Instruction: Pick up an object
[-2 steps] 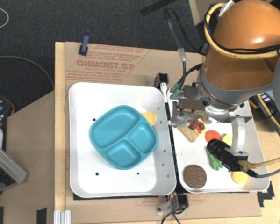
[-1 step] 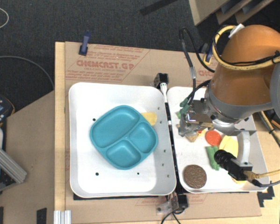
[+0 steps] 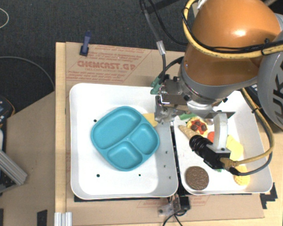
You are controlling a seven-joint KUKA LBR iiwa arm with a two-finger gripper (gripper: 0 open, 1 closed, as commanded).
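1. Front of R bin (image 3: 263, 186): a brown disc (image 3: 196, 177) is lying flat, w/ a yellow chip (image 3: 242, 179) near it. Both are well apart from the tool.
2. L bin (image 3: 81, 178): a blue divided plate (image 3: 125, 137) is taking up the middle. Wide and flat, it is being judged a poor pick.
3. Mid R bin: a pizza-slice toy (image 3: 196, 126) is lying beside a yellow lump (image 3: 235, 147).
4. Far edge of the plate: a small yellow piece (image 3: 149, 118) is showing, partly hidden, touching or tucked under the plate rim; which cannot be told.
5. The tool (image 3: 164, 110) is being held low over the ridge between the bins, just beside the small yellow piece. Nothing is being seen in its grip. Whether it is spread or pressed together cannot be told.
6. Above, the arm (image 3: 230, 44) is covering the far R bin.

Step in hand (judged): approach, pre-grasp. Recommended: one target is to be fixed, prob. the small yellow piece. The descent is to be kept vertical and off the ridge and the plate rim, w/ closure only once the piece is centred.
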